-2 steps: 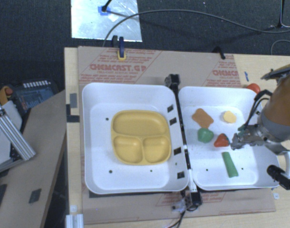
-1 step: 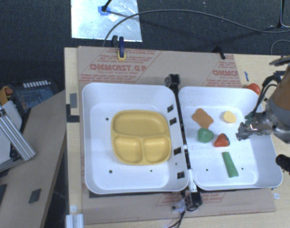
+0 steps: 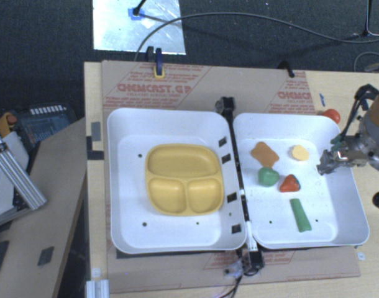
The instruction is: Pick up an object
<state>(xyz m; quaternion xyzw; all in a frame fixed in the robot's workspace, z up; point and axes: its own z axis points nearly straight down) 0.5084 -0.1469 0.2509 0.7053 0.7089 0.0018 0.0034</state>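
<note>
Your gripper [image 3: 326,161] sat over the right bin [image 3: 348,222], near its right wall, low-ish. Whether it was open or shut, can't tell at this res; nothing visibly held. Nearest pickable: the red piece [image 3: 290,182], lying left and a bit toward the front from the gripper. Yellow round piece [image 3: 300,152] was also left, slightly toward the back. Green block [image 3: 301,215] lay further front-left, long axis running roughly front-to-back. Orange piece [image 3: 264,154] and green round piece [image 3: 268,177] were further left. Yellow tray [image 3: 182,179] was in the left bin, w/ no bearing on the move.
</note>
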